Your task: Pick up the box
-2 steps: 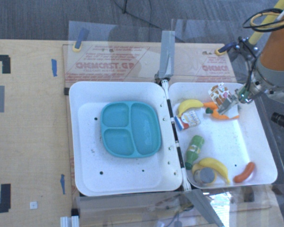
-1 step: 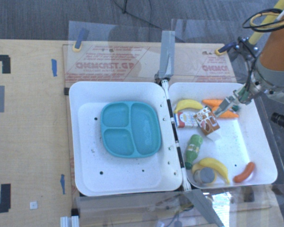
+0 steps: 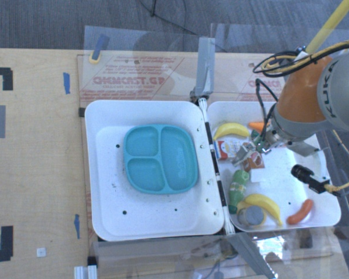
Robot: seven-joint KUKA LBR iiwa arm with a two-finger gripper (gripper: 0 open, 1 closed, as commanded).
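I'm hovering the gripper point(image 3: 248, 150) low in the right bin point(image 3: 331, 214), jaw state I cannot tell, since the box point(image 3: 225, 149) is lying just left of the jaws beside a banana point(image 3: 231, 131).

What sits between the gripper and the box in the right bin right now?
Nothing visible. The gripper hangs directly over the small box, right at it. A banana lies just beyond it and a green bottle just nearer the camera, both close beside the box, not covering it.
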